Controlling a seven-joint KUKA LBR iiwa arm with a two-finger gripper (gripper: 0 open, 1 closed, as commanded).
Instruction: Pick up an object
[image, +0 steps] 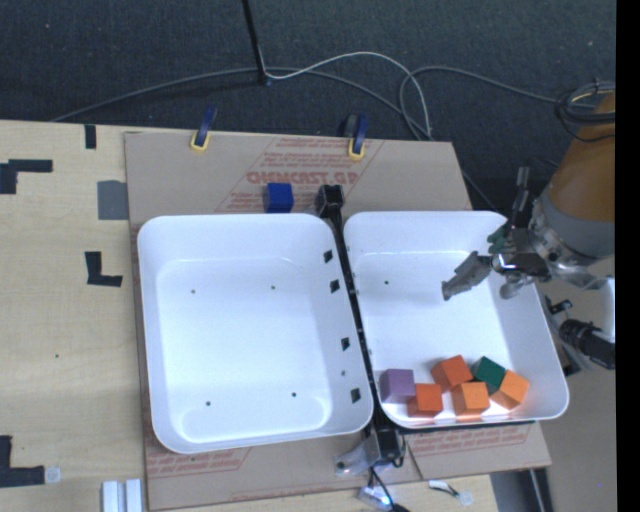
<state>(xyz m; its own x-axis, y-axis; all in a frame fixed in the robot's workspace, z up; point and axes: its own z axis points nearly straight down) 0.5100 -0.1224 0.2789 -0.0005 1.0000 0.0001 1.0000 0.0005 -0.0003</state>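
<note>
Item: small blocks, six in a cluster, lying below the tool in the view, toward the near wall of the right bin (520, 320).
- purple block (398, 384), at the cluster's far-from-arm end, a little apart from the rest.
- orange blocks: one (428, 399) just beside the purple, one (452, 371) above it, one (470, 398) in the middle, one (512, 388) at the arm-side end.
- green block (489, 371), touching the orange ones around it.

Handling, as judged: rigid cubes, likely light wood or foam, flat-faced, not fragile; matte faces should not slip much. Best hold is across two opposite flat faces. The purple block offers the most room for a finger on either side; the packed orange and green ones leave little gap and would likely be nudged.

Tool (478, 275): two fingers spread apart, nothing between them; it hangs over the upper-middle of the right bin, well apart from the cluster.

Arm: grey with orange band, reaching in behind the tool.

Surroundings: left bin (160, 300), beyond the tool away from the arm; a blue block (279, 196) outside the bins on the cardboard sheet (300, 170) covering the bench (50, 320); cables on the dark floor beyond.
</note>
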